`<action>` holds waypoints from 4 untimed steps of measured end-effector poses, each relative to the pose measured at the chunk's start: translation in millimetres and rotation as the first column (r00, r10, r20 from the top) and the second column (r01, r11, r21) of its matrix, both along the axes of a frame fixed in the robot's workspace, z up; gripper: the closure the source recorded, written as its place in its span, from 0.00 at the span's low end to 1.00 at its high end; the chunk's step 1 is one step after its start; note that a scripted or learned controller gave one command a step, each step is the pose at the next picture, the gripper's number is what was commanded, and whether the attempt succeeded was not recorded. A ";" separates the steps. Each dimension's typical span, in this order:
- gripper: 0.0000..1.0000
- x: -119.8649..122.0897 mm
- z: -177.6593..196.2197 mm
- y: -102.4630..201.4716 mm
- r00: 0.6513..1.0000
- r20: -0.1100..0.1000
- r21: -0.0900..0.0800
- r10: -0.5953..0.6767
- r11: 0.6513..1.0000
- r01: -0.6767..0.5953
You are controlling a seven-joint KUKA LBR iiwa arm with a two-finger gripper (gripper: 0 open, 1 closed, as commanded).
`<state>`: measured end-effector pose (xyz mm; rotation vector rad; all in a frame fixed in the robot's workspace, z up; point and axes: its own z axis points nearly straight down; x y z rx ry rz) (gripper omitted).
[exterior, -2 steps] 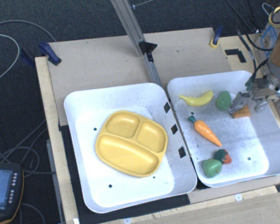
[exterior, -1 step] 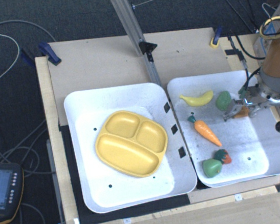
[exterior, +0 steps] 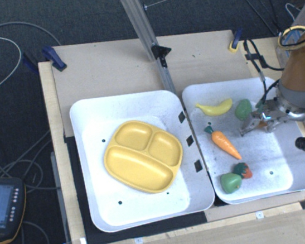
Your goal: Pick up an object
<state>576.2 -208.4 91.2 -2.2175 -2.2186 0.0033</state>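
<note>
Your gripper [exterior: 258,123] sits low in the right bin [exterior: 296,180], just beside the green round toy [exterior: 243,109]; you cannot tell how its fingers stand. Banana [exterior: 215,107], carrot [exterior: 223,143] and green pepper [exterior: 232,182] lie nearby, yellow plate [exterior: 142,156] in the left bin [exterior: 95,172]

So my candidates are all in the right bin [exterior: 303,173]: a yellow banana [exterior: 214,107] lying crosswise at the far end, a round green veggie [exterior: 243,109] just right of it, an orange carrot [exterior: 223,143] lying diagonally mid-bin with its leafy end pointing far-left, and at the near end a green pepper [exterior: 231,182] touching a small red-and-green piece [exterior: 242,170].
</note>
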 end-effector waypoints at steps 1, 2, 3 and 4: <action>1.00 1.7 13.1 0.0 1.000 0.006 0.000 0.000 1.000 0.000; 1.00 2.6 57.2 2.8 1.000 0.011 -0.003 0.001 1.000 -0.001; 1.00 4.6 112.0 2.6 1.000 0.013 -0.005 0.001 1.000 -0.001; 1.00 10.6 108.6 51.4 1.000 0.004 0.001 0.006 1.000 -0.006</action>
